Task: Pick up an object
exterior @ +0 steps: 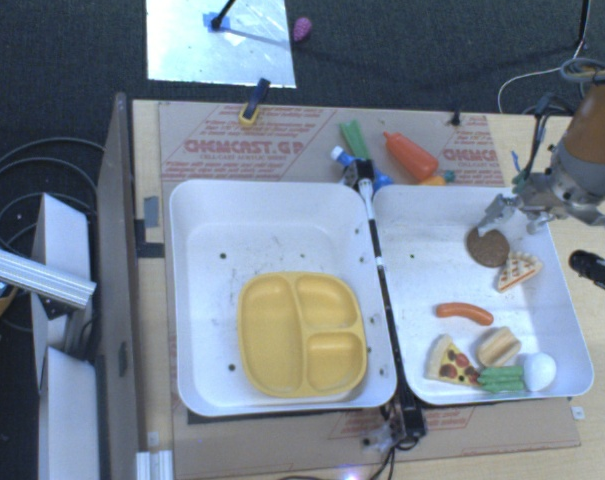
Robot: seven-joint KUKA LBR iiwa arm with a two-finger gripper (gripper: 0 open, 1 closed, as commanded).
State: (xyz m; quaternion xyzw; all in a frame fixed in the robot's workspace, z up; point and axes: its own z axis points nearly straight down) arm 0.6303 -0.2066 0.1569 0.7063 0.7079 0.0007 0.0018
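1. Lower right of the frame: pizza slice (449, 360), bun (498, 346), white egg (539, 371) and sausage (464, 313) lie in the right bin (422, 268).
2. Higher up, the brown cookie (488, 247) lies just below the claw (517, 212); whether its jaws stand wide or narrow I cannot tell.

A: Bins (282, 208) showing white, the divided tray (302, 333) showing pale yellow?

B: Yes. Sausage (465, 313) reading orange-red, cookie (488, 247) brown, egg (539, 371) white, pizza slice (450, 360) yellow with red spots.

A: Behind the bins?

B: Carrot (410, 156) glowing orange, worktop (282, 143) showing tan with red lettering, floor (62, 58) looking dark grey.
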